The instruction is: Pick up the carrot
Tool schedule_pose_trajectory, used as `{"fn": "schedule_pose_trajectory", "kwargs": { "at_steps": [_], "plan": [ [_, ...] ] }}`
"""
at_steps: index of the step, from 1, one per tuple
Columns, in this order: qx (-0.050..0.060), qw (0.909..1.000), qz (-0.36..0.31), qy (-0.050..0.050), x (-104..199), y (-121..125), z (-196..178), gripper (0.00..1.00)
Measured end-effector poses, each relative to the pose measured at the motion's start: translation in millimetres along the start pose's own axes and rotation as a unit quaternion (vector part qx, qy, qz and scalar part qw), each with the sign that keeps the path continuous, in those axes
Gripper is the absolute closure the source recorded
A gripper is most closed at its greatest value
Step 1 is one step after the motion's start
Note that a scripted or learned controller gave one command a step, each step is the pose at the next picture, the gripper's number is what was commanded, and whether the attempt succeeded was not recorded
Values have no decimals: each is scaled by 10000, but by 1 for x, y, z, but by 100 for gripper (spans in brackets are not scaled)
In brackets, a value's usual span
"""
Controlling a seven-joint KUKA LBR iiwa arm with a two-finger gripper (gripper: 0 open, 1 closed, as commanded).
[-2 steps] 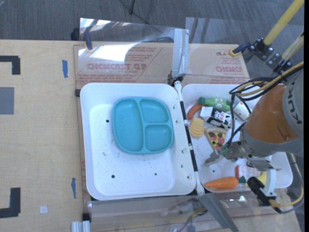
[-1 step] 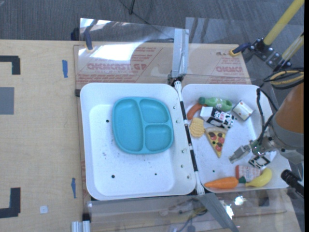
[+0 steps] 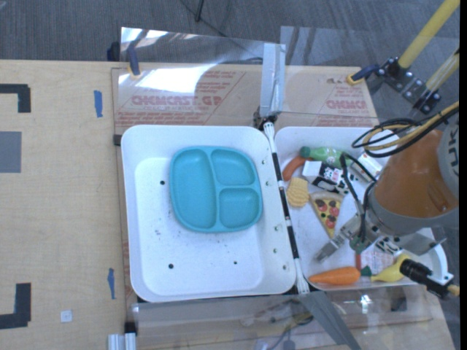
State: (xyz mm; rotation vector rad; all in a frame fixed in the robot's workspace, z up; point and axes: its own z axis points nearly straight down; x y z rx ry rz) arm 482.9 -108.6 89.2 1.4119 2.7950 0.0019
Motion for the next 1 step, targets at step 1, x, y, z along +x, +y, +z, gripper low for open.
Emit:
{"fn": "schedule_pose_trajectory", "kwargs": {
  "at_steps": [1],
  "plan": [
    [-42,10000,10,-64,-4,2,-12,100]
  ]
}}
